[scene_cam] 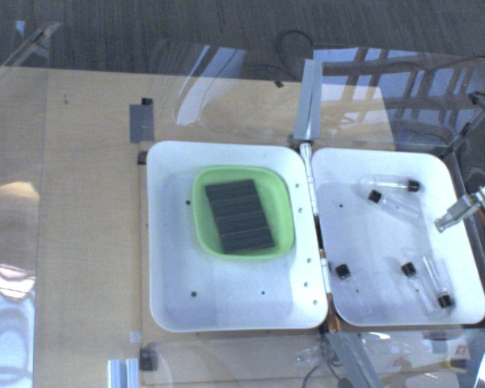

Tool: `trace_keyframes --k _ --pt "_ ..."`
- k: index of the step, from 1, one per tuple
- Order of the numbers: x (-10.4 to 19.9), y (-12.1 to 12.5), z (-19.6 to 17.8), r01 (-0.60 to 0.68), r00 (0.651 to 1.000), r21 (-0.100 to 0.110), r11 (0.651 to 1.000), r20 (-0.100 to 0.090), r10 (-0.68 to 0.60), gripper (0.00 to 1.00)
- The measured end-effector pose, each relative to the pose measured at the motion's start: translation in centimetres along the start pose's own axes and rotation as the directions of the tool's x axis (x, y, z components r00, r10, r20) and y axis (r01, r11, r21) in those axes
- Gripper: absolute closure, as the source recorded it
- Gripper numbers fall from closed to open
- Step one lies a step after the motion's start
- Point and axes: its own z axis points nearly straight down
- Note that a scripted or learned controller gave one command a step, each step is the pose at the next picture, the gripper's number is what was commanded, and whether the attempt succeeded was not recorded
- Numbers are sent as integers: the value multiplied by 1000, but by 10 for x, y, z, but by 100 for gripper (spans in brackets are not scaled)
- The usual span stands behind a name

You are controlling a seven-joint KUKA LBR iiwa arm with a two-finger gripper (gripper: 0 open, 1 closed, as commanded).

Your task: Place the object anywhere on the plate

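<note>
Camera view: two white bins side by side, seen from above at a slant.
Plate (284, 217): green, square with rounded corners, in the left bin (170, 297); a dark ribbed slab (240, 215) lies on it.
Objects: clear tubes with black caps, scattered in the right bin (461, 314). One tube (392, 186) lies at the far side, a second (392, 204) just near of it, a third (434, 281) at the near right.
Loose caps: one (342, 271) near the bin's left wall, another (407, 269) mid-bin.
Handling: likely light, stiff and slippery; a tube will roll, so take it across the middle of its barrel.
Gripper (446, 221): at the right bin's right edge, above the tubes, holding nothing; open or pressed together, I cannot tell.
In the way: the walls between the bins; the slab takes up much of the plate.
</note>
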Motion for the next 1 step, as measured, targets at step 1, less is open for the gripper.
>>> trace_keyframes --k 1 --pt "1 1 0 18 1000 1 1000 0 -18 0"
